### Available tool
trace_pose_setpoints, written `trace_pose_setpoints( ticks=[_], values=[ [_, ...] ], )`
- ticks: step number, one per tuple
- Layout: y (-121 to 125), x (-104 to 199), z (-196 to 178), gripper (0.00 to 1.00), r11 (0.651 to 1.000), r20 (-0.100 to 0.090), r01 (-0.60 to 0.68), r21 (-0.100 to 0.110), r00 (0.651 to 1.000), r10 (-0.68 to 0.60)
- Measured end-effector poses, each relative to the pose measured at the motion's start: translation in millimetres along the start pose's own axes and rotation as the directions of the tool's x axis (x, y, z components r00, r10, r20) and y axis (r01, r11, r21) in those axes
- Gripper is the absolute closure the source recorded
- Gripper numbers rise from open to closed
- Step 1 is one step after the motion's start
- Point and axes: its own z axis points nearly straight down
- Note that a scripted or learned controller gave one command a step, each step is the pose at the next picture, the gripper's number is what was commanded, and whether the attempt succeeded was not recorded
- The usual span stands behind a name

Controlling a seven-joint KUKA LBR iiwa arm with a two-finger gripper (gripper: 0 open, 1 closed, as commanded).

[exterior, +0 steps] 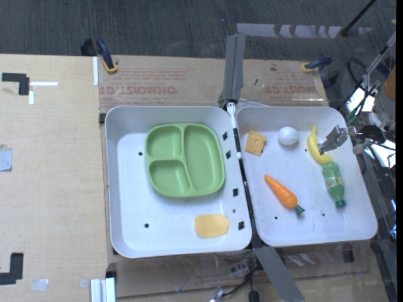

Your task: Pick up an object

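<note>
Dark grey carpet floor (157, 11) beyond a pale wooden bench (50, 187) under even light.

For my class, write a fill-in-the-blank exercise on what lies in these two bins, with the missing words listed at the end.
1. The green divided plate lies in the ____ bin.
2. The orange carrot lies in the bin on the ____.
3. The gripper hovers next to the yellow ____, above the green bottle.
4. The small ball near the cracker is ____ in colour.

Missing words: left; right; banana; white
</note>
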Motion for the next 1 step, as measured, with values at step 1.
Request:
trace_pose_setpoints(
  ticks=[1],
  values=[
    [31.3,-20.3,109.4,0.00,1.000,0.000,0.013,-0.001,1.000,-0.013]
  ],
)
